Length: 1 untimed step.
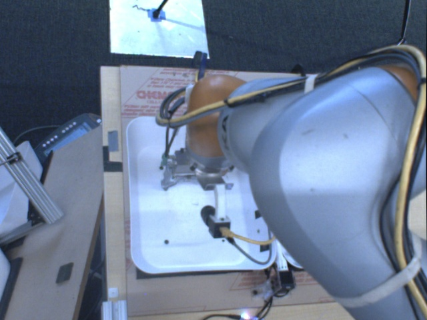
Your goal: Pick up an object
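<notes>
The grey arm reaches in from the right and covers most of the scene. Its orange band [208, 109] hangs over the left white bin [150, 199]. Below the band, the gripper [193, 177] points down at the bin's floor near the middle. Only a tiny dark speck [166, 241] lies on the bin's floor near the front. The arm's bulk hides the right bin and whatever lies in it.
The bins rest on a cardboard sheet [143, 89] with red print. A wooden bench edge [80, 199] runs along the left, with a metal rail [30, 185] and a grey device [67, 133] beside it. A bright patch [157, 19] lies at the back.
</notes>
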Tool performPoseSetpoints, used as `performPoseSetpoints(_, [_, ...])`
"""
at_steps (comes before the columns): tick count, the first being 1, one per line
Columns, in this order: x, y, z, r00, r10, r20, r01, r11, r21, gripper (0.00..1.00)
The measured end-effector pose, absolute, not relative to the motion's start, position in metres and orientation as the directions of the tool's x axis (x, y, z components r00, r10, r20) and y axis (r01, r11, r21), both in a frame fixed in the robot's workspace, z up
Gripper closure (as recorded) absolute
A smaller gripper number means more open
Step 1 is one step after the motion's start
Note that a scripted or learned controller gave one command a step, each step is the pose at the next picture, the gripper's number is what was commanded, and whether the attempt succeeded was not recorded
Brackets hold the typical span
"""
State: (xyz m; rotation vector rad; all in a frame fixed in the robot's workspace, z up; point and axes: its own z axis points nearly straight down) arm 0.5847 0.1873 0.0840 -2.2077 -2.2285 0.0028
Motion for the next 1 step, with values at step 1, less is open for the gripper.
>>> performPoseSetpoints(1, [0.5015,0.238,0.084,-0.009,1.0,0.002,1.0,0.009,-0.006,0.0])
